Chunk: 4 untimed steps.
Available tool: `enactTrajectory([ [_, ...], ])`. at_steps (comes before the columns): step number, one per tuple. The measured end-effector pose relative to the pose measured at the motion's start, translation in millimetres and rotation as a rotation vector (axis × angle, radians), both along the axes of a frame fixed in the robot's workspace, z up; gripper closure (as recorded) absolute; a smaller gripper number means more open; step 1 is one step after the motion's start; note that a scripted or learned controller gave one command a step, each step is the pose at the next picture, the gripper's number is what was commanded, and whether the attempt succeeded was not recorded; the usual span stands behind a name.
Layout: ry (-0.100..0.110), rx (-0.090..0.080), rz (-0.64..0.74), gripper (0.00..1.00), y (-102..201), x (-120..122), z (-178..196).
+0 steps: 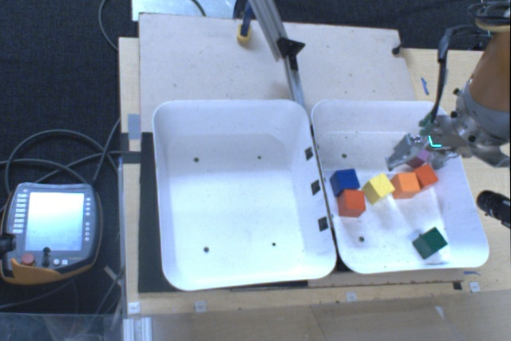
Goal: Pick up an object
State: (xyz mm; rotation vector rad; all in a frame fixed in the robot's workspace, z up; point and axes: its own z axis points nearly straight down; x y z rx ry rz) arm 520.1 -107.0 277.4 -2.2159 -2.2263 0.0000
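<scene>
A: Dark carpet surrounds the bench, which carries two white bins. Describe them, largest item first.

B: Left bin: bare floor. Right bin: six blocks. The arm enters from 3 o'clock. Its gripper sits low over the block cluster.

A: Block positions?

B: Taking the right bin as the dial: blue block and red block at 9 o'clock, yellow block near centre, two orange blocks toward 2 o'clock, green block at 5 o'clock, well apart.

A: Gripper state?

B: Whether it is released or clenched cannot be told; no block is visibly held.

A: Recommended procedure?

B: In my judgement, centre on one block before closing. Crowded neighbours risk a deflected grasp; the isolated green block is the cleaner target.
</scene>
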Motion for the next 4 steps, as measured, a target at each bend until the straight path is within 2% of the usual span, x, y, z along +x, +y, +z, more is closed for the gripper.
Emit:
enactTrajectory([
  [1, -0.003, 0.000, -0.001, 0.00, -0.1, 0.5, 1.2],
  [3, 0.002, 0.001, -0.003, 0.00, 4.2, -9.2, -90.4],
  [4, 0.002, 0.001, -0.004, 0.00, 3.6, -12.4, -151.3],
])
